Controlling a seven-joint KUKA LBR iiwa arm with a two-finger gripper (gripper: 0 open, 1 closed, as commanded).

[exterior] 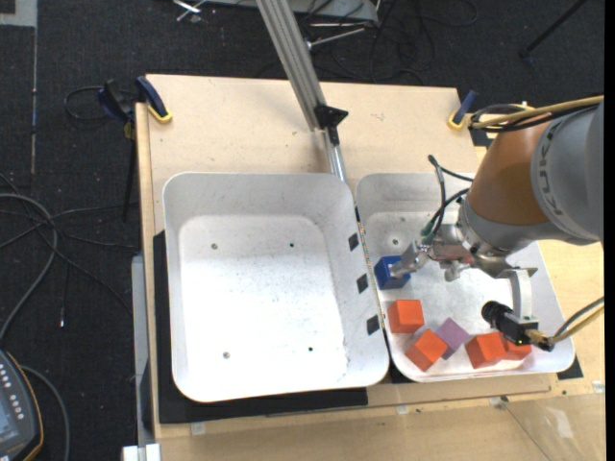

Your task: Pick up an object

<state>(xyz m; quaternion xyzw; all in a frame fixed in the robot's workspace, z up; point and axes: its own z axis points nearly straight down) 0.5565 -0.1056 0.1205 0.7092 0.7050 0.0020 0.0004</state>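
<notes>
Your nearest candidate is the small blue block [388,273], matte and square-edged. It lies at the left side of the right-hand white bin [399,195], close to the wall that bin shares with its neighbour. The gripper [411,260] is right at that block, its metal tip touching or just beside the block's upper right edge. From this angle you cannot tell whether the gripper is spread or closed, nor whether it has the block.

Just in front sit an orange cube [406,315] and a second orange cube [426,351], both with flat, dull faces. A pale purple cube [452,334] sits against the second one's right side. An orange-red block [488,350] lies near the bin's front right corner.

The bin is smooth white plastic with rounded corners and a dusting of dark flecks. The left-hand white bin [250,286] is the same smooth plastic, flecked too. Both rest on a pale wooden board [250,123], with a blue-and-yellow clamp [152,99] at its back left corner.

The arm's orange band [504,176] looks glossy. The dark lettering on the grey shell [577,181] is cut off, so you cannot read it whole. A ribbed aluminium bar [288,56] slants across the board's back edge.
</notes>
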